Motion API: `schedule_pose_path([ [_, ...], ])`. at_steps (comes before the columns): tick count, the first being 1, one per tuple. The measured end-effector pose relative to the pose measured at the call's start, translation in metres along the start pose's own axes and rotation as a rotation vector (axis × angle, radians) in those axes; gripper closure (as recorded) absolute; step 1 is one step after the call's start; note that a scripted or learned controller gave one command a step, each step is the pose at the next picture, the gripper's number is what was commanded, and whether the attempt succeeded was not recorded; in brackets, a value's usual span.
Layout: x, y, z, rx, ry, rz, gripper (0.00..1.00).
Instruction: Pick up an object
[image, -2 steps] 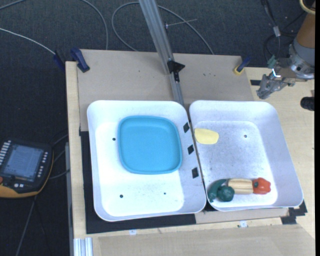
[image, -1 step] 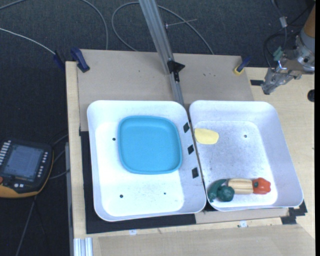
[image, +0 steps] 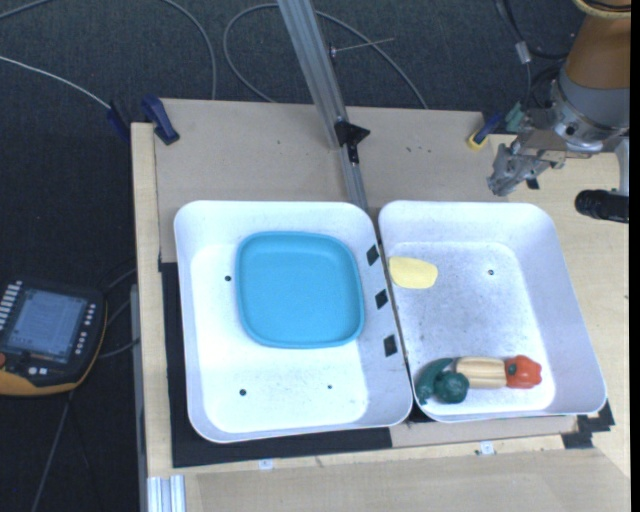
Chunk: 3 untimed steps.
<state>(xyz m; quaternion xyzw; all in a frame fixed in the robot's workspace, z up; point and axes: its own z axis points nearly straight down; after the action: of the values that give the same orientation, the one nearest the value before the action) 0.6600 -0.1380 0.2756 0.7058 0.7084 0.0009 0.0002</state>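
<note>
The yellow piece (image: 412, 272) lies by itself at the back left of the right bin (image: 560, 300), close to the wall shared with the left bin (image: 200, 330), its long axis running roughly across the view. The gripper (image: 512, 172) hangs above the bare surface (image: 420, 160) behind that bin, holding nothing; I cannot tell how wide its fingers stand. From there the piece lies forward and to the left, nearer than the cluster of toys (image: 478, 376) at the front wall.

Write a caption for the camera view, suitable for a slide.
Gripper hovers beyond the right bin, which holds a yellow piece and toy vegetables; the left bin holds a blue tray.
</note>
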Motion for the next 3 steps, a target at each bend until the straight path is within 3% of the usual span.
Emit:
schedule_pose_path([
  [2,0.105,-0.03,0.03,0.002,0.0,0.0,1.0],
  [3,0.155,-0.056,0.026,0.001,0.001,-0.001,1.0],
])
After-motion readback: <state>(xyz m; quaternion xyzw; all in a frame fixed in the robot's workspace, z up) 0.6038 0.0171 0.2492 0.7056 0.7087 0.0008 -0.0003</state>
